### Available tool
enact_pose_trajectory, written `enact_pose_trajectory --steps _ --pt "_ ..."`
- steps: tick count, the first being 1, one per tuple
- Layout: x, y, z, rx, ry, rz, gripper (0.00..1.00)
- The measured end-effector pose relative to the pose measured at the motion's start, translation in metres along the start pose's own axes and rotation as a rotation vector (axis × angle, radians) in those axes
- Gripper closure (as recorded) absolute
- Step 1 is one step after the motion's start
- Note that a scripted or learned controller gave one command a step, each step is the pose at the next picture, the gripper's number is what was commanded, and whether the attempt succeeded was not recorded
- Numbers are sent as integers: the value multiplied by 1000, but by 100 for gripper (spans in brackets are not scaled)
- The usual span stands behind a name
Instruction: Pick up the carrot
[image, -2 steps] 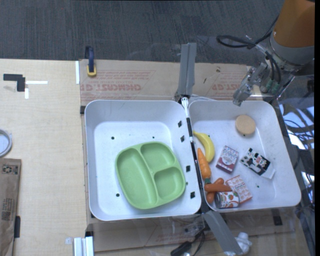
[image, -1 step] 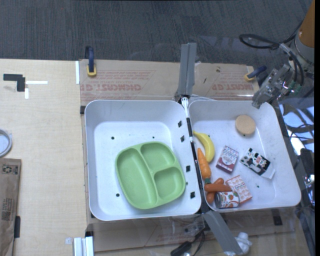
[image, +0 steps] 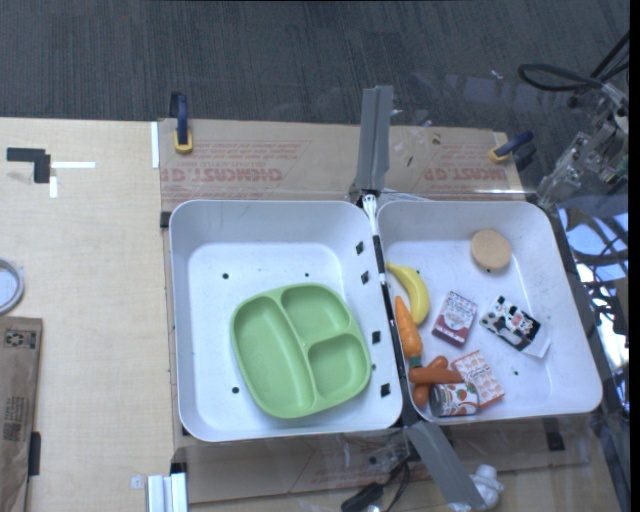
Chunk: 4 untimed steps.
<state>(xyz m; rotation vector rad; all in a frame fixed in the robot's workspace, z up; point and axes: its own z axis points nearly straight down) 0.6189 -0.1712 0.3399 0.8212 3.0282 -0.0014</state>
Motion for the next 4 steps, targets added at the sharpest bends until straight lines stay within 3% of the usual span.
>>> enact_pose_trajectory --steps 1,2,3,4 --pt "80 13 -1 -1 1 -54 100" --pt "99 -48 102 -1 3 -269 100" --pt "99 -48 102 -1 3 -269 0" --pt "55 25 224 -2 4 -328 0"
